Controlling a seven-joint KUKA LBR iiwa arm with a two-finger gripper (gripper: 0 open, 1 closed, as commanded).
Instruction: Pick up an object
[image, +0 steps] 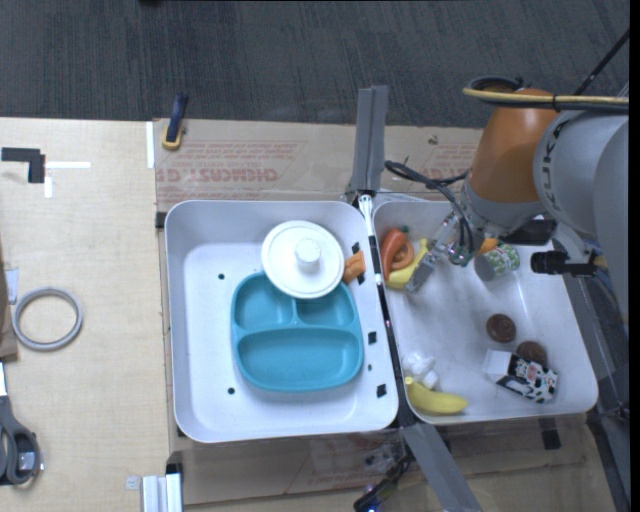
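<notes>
My gripper (441, 259) hangs low over the back left part of the right bin (570, 320), under the orange-banded wrist (510, 140). Just to its left lie a red-orange toy vegetable (396, 243) and a small yellow piece (402, 274), close to the gripper's tip. A greenish clear item (499, 262) sits just to the right of the gripper. Further forward in this bin are a brown round piece (500, 327), a black-and-white cow-patterned item (529, 379) and a yellow banana (438, 401). Nothing shows as held.
The left bin (190, 330) holds a blue divided plate (297, 345), a white round lid (302, 260) and an orange piece (354, 266) by the divider wall (378, 300). A tape roll (45, 318) lies on the bench at the left.
</notes>
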